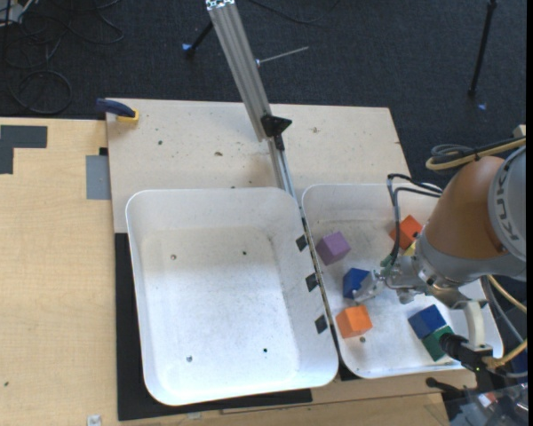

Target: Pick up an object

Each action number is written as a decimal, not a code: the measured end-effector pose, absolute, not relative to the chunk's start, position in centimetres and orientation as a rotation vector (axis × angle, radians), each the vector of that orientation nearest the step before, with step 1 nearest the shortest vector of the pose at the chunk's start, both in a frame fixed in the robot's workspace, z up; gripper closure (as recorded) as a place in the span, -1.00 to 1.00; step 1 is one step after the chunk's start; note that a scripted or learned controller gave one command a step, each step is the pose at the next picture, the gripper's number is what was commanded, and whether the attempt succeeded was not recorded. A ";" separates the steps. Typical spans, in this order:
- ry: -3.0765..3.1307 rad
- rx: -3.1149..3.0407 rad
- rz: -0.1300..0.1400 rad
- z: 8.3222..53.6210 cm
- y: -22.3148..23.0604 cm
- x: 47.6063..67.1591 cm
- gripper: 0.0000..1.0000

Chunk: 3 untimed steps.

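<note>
The right bin [373, 202] holds several small blocks. A purple cube [333, 247] lies near its left wall, with a blue block [355, 282] just below it and an orange cube [354, 321] nearer the front. A red-orange block [409, 231] sits half hidden behind the arm. Another blue block [426, 319] and a green one [440, 342] lie at the front right. My gripper [382, 282] is low in the right bin, right beside the first blue block and apparently touching its right side. The orange wrist band [466, 216] hangs above it.
The left bin [160, 211] stands beside the right one, with black clips [309, 282] on the shared wall. A slanted aluminium bar [244, 69] rises from behind the bins. Cables [453, 156] loop at the right by the arm.
</note>
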<state>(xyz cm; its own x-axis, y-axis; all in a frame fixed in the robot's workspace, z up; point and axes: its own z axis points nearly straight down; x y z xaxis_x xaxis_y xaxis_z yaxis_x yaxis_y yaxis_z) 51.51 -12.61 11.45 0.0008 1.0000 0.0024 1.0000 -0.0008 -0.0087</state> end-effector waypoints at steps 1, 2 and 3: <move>-2.208 -2.227 0.005 12.7 -12.9 51.5 1.00; -2.223 -2.221 -0.002 17.5 -12.5 52.5 1.00; -2.222 -2.221 -0.001 20.5 -12.6 52.5 1.00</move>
